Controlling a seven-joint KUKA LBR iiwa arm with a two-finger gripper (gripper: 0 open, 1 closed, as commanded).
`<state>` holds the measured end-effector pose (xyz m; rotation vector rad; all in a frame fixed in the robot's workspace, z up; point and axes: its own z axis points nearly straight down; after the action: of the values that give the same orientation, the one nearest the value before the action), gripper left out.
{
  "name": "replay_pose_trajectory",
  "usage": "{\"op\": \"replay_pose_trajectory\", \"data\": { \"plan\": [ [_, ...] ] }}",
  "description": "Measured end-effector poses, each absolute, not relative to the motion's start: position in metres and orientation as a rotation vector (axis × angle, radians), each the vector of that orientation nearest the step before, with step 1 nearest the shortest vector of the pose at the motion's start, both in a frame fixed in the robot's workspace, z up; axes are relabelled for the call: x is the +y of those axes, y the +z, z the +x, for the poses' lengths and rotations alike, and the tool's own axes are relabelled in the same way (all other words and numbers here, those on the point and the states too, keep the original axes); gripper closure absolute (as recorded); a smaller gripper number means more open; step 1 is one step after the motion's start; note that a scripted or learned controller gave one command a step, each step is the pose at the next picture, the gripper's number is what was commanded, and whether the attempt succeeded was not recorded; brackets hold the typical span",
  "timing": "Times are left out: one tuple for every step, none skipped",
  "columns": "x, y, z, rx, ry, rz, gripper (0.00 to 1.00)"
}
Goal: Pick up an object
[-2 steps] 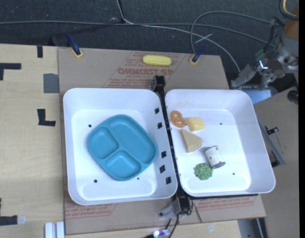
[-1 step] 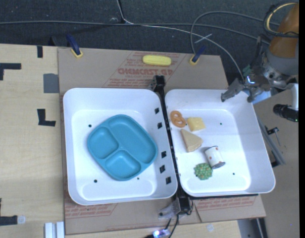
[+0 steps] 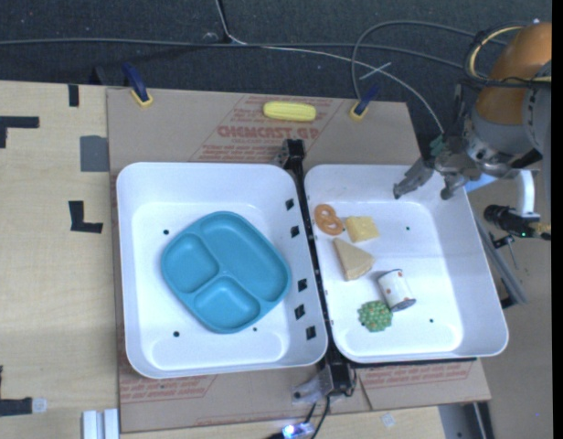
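The approach step is judged to be in hand; nothing has yet been picked up. The gripper (image 3: 430, 183) is seen at the far right corner of the right bin (image 3: 473, 332), above its rim, with the two fingers spread apart and nothing between them. It is set well apart from every candidate object.

All candidates are placed in the right bin, toward the side nearest the left bin (image 3: 135, 337). A pretzel (image 3: 327, 219) is found closest to the divider at the far end of the cluster, with a small yellow block (image 3: 361, 229) just beside it. A cheese wedge (image 3: 353, 261) is placed nearer the camera than the block, close to it. A small white can (image 3: 395, 288) is seen lying on its side further into the bin, and a green broccoli piece (image 3: 375, 315) is just beside it, nearest the front wall. A blue divided plate (image 3: 225, 271) is held in the left bin.

For the next move, one object would have to be chosen, the open fingers carried over it and lowered to straddle it. The close spacing of the items is judged a risk for a clean closure.
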<state>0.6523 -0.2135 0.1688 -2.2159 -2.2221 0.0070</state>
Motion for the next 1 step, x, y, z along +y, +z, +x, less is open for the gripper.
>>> {"op": "replay_pose_trajectory", "data": {
  "plan": [
    [-0.2117, 0.1257, 0.6499, -2.223, 0.006, -2.217, 0.00]
  ]
}}
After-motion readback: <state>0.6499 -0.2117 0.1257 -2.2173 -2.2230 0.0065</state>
